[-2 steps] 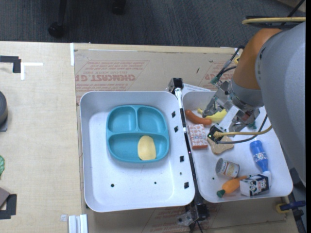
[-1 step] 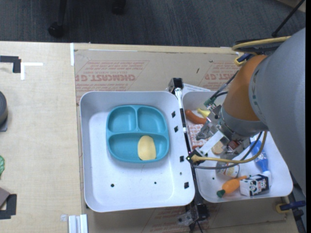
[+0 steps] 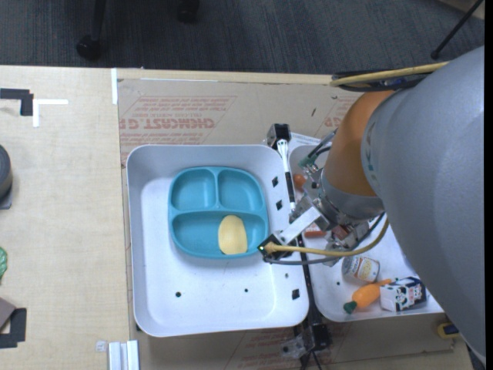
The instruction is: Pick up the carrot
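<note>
While the carrot [image 3: 363, 297] lies in the right bin [image 3: 331, 303], the hand's [image 3: 333, 233] state cannot be told

the bench [image 3: 62, 206] is seen from a single fixed camera set above it, angled downward at a slant and fairly near, so that both white bins [image 3: 154, 299] are taken in, with dark floor [image 3: 231, 21] shown along the top.
</note>
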`<state>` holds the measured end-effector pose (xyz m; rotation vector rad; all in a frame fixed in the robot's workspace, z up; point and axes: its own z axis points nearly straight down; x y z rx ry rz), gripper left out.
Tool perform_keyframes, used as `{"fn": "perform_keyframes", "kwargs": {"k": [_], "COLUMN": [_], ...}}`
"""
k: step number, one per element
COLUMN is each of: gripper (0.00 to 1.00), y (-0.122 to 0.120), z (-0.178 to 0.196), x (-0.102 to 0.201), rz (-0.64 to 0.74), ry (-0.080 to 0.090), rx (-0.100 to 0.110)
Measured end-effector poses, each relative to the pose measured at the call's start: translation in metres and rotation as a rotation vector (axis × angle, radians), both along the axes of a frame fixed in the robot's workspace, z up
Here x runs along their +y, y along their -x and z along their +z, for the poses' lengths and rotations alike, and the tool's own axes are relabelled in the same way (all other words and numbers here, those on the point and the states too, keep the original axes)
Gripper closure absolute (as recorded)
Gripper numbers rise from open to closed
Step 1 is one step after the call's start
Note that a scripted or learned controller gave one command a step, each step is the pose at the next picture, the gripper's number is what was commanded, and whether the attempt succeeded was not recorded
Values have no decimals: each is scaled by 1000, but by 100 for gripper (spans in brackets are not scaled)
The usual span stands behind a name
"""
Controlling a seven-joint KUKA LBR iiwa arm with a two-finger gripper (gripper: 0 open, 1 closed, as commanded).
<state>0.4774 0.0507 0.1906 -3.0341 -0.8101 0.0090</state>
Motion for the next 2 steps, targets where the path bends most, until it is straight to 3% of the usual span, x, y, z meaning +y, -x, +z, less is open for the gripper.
{"fn": "perform_keyframes", "kwargs": {"k": [1, 2], "gripper": [0, 0], "y": [-1, -62], "z": [-11, -41], "x": [86, 62], "rz": [136, 123], "ry": [0, 1], "rx": [0, 2]}}
